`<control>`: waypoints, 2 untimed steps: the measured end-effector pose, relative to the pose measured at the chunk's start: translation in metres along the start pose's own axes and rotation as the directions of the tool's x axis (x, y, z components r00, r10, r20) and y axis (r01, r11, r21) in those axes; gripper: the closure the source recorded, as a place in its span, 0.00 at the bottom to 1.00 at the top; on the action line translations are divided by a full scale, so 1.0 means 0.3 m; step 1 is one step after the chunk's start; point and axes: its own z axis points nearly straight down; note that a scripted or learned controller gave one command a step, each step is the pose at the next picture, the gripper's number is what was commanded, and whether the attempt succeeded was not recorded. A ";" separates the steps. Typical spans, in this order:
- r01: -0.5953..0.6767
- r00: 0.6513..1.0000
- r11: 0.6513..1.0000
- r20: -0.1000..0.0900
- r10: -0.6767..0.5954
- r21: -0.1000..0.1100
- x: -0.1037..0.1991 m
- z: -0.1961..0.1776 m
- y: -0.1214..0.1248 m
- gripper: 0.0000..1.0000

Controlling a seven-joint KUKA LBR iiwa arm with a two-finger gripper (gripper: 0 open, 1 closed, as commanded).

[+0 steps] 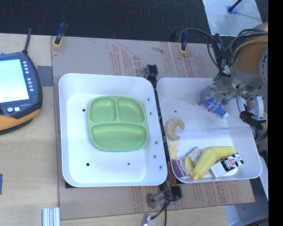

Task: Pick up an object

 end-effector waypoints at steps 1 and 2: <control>0.001 1.000 1.000 0.000 -0.001 0.000 -0.001 -0.036 0.001 1.00; 0.001 1.000 1.000 0.001 -0.001 0.001 0.135 0.002 0.000 1.00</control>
